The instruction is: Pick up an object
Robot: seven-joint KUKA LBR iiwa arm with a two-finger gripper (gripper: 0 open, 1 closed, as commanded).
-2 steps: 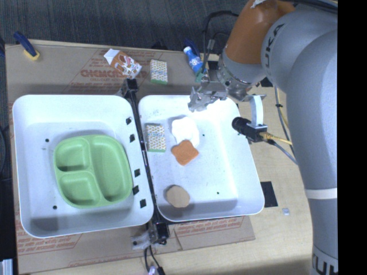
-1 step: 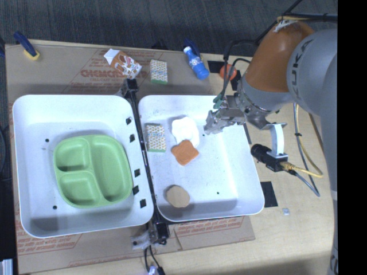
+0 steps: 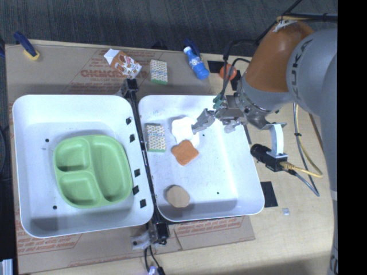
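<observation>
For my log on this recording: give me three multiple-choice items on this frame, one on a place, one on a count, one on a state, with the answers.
1. Where is the green tray?
A. left bin
B. right bin
C. on the cardboard

2. How many compartments does the green tray have?
A. two
B. three
C. five

3. How does the gripper stand to the orange sponge?
A. clamped on it
B. above the right bin, apart from it
C. over the left bin

Answers: 1 A, it lies in the left bin. 2 B, three hollows show. 3 B, the sponge lies apart from the fingertips.

Dark carpet beyond wooden bench
</observation>
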